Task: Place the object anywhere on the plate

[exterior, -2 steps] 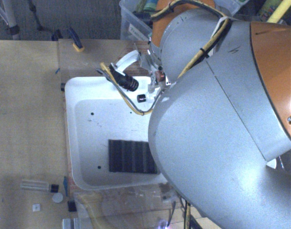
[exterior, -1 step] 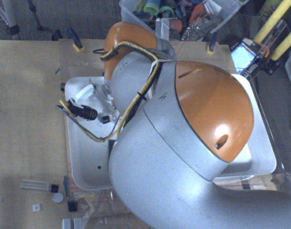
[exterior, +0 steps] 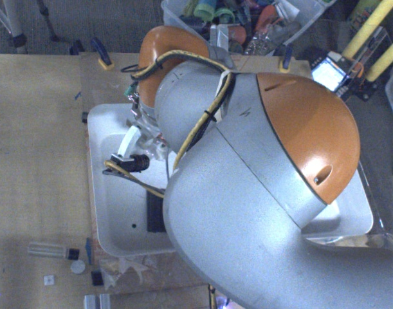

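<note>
My grey arm with its orange bands covers most of the view and reaches down into the left white bin (exterior: 100,172). The gripper (exterior: 128,144) hangs low over the bin's upper left part, near the back wall. A flat black rectangular object (exterior: 155,211) lies on the bin floor below and to the right of the gripper, partly hidden under the arm. It is apart from the gripper. A small dark spot (exterior: 133,225) marks the floor to its left. The arm hides the rest of this bin and most of the right bin (exterior: 354,217).
A clear tub of mixed tools (exterior: 247,5) stands behind the bins. Blue clamps (exterior: 104,59) sit on the bench's back edge. A clear tube (exterior: 47,250) and small bits lie on the bench below the left bin. Yellow tubes (exterior: 376,18) lean at the top right.
</note>
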`<control>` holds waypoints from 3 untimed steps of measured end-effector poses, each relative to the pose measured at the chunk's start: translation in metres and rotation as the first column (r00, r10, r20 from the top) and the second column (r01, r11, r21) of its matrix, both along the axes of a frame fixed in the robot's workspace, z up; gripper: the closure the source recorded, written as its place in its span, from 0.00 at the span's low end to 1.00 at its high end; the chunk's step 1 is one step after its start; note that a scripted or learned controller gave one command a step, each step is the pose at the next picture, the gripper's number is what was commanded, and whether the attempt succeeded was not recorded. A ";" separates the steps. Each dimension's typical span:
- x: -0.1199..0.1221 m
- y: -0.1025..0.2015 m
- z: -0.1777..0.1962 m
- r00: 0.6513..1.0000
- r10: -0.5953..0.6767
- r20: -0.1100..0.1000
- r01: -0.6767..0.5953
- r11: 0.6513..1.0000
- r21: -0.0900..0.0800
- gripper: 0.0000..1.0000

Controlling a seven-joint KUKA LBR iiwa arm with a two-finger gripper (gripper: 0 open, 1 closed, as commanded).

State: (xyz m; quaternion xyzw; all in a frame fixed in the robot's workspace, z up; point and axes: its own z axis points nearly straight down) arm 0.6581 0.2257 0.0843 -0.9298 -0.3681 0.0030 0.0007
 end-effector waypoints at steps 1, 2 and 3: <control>-0.028 0.000 0.114 0.953 0.303 0.002 -0.303 0.953 0.001 1.00; 0.007 -0.026 0.006 0.997 0.074 0.000 -0.074 0.997 0.001 1.00; -0.005 -0.029 0.001 0.879 0.477 0.001 -0.477 0.879 0.002 1.00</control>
